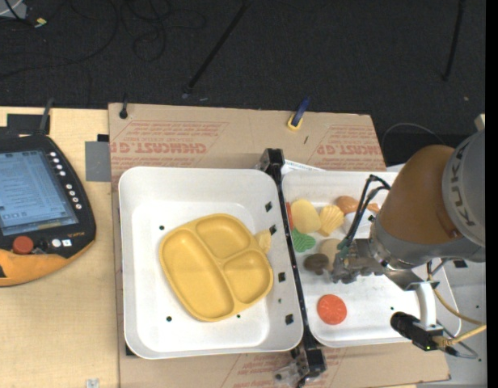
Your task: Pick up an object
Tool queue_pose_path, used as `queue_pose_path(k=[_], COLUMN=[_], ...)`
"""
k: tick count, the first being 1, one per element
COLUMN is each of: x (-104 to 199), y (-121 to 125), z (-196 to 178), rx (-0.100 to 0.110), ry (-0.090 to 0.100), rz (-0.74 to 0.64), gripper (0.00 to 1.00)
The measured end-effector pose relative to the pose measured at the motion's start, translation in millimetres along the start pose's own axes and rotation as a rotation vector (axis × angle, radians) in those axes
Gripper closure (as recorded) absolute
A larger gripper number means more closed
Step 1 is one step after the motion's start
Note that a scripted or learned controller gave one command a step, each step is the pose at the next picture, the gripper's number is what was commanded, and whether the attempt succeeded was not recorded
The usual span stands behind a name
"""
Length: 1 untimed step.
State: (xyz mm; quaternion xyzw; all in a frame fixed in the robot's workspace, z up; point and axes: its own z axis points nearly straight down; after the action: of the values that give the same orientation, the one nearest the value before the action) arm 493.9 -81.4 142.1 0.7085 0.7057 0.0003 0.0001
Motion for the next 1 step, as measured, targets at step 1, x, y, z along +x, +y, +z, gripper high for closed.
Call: queue_pose_path(k=[1], x=[0.3], y=[-4.5], z=[-43.1], rx=[0.000], ry=[0.000], rz=[-0.006], gripper=[1.00])
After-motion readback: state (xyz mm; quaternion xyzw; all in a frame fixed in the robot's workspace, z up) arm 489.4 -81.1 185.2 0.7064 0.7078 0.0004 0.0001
